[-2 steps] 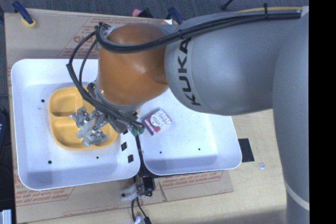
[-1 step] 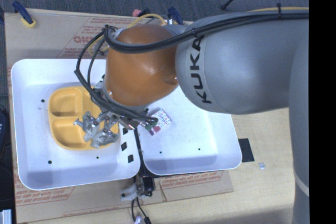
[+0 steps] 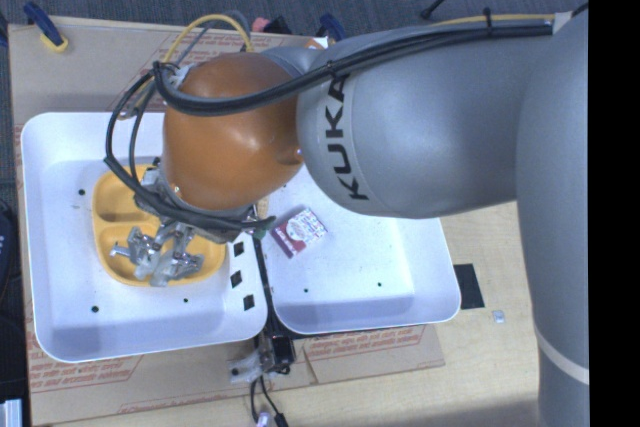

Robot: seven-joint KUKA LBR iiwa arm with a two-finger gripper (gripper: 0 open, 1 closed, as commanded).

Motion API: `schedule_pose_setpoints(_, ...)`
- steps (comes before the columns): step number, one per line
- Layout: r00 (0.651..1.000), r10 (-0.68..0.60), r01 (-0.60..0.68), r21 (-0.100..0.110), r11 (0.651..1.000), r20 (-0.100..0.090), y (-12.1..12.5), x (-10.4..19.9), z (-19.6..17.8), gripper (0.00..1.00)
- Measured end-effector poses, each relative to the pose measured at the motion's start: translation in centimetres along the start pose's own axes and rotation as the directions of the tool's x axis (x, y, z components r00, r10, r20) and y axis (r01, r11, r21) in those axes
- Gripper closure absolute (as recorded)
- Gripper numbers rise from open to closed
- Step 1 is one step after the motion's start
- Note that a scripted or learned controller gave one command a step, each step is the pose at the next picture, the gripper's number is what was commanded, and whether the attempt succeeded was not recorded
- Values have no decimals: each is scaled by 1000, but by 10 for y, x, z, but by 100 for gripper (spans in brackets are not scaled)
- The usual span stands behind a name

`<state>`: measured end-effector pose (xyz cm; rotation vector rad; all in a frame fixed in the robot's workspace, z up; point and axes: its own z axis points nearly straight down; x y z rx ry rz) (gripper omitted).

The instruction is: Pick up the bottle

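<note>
The gripper (image 3: 160, 255) is down over the yellow tray (image 3: 112, 205) in the left bin (image 3: 50, 215); whether it grips anything, I cannot tell. No bottle is clearly distinguishable, though it is possibly under the gripper, on that tray.

The gripper (image 3: 160, 253) is hanging over the left bin (image 3: 60, 315), with a divided tray (image 3: 108, 205) lying under it on that bin's floor. The tray is reaching out past the gripper to the left and toward the bin's far wall. A small packet (image 3: 300, 230) is lying to the right of the gripper, in the right bin (image 3: 400, 305), close to the wall where the two bins are meeting. The arm's wrist (image 3: 230, 130) is sitting above and to the right of the gripper, covering the far parts of both bins. Both bins are resting side by side on the bench (image 3: 80, 35).
</note>
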<state>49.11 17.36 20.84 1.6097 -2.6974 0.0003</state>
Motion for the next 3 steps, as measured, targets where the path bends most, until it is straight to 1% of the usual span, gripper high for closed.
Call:
schedule_pose_setpoints(1, 980, -197, 197, 1, 980, 1, -51, -14, -40, 100)
schedule_pose_setpoints(2, 971, -239, 239, -2, 971, 0, -46, -52, 2, 100)
schedule_pose_setpoints(3, 770, -637, 637, -2, 770, -1, 9, -27, -1, 100)
